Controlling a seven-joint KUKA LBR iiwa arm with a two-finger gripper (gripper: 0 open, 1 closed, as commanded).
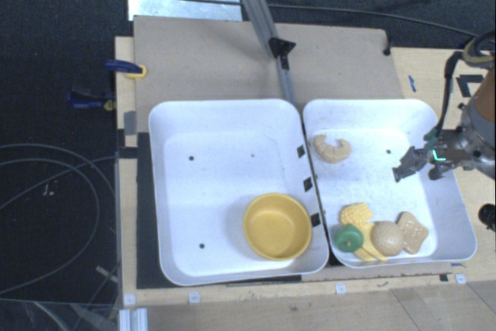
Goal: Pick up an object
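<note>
Yellow plastic sits nearest you: a bowl (277, 226) in the front right corner of the left bin (178, 128), and just across the divide a cluster huddled in the right bin's (372, 116) front corner, made up of a corn cob (356, 213), a green-capped piece (348, 238), a pale round lump (387, 238) and a tan waffle-like piece (413, 231), touching one another, so a clean pinch there looks awkward. Farther back, a curled croissant-shaped toy (332, 148) lies alone near the divide, your easiest pick, I judge. Your claw (422, 164) hovers at the right bin's right side, holding nothing, fingers spread apart, well clear of both. Beyond the bins, the brown table (209, 58) carries a slanted grey pole (256, 0).
</note>
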